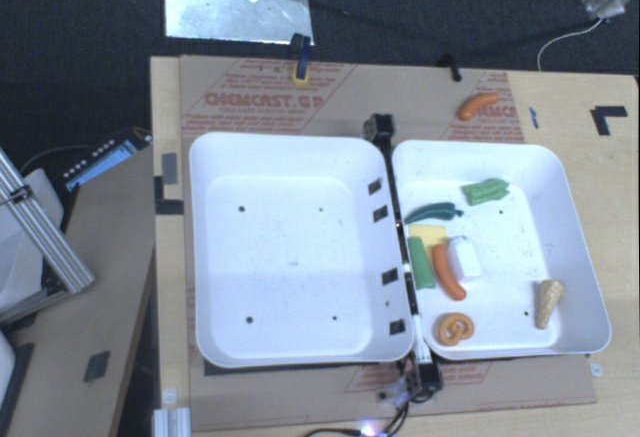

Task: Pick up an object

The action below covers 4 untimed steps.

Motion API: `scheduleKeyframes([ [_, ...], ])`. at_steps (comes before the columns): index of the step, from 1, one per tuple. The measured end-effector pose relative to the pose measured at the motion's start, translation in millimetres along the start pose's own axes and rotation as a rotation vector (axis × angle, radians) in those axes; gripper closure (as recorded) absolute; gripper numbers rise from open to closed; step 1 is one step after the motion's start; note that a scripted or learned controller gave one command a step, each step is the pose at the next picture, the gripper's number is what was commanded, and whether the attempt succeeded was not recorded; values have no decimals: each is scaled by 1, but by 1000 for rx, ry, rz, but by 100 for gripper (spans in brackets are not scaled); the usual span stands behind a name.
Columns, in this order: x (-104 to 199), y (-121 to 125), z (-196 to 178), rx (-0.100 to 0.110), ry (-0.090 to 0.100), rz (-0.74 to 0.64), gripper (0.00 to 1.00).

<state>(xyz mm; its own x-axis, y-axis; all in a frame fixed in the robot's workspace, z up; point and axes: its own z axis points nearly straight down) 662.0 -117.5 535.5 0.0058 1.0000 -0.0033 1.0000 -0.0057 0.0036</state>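
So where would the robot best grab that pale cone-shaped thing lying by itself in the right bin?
Probably across the middle of the pale cone, coming straight down from above. It lies nearly lengthwise along the right bin floor, apart from the other toys, so there is free space on both long sides. Its wide end sits near the bin wall, so a sideways approach looks cramped.

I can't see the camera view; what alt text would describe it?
Two shallow white bins sit side by side on a bench; the right bin holds small toy foods, including a green leafy piece, an orange sausage and a pretzel.
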Motion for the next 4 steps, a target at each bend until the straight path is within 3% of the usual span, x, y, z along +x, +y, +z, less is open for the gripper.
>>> scheduleKeyframes([
  [1,-78,0,10,0,0,-1,100],
  [4,-84,7,0,-1,1,-10,100],
])
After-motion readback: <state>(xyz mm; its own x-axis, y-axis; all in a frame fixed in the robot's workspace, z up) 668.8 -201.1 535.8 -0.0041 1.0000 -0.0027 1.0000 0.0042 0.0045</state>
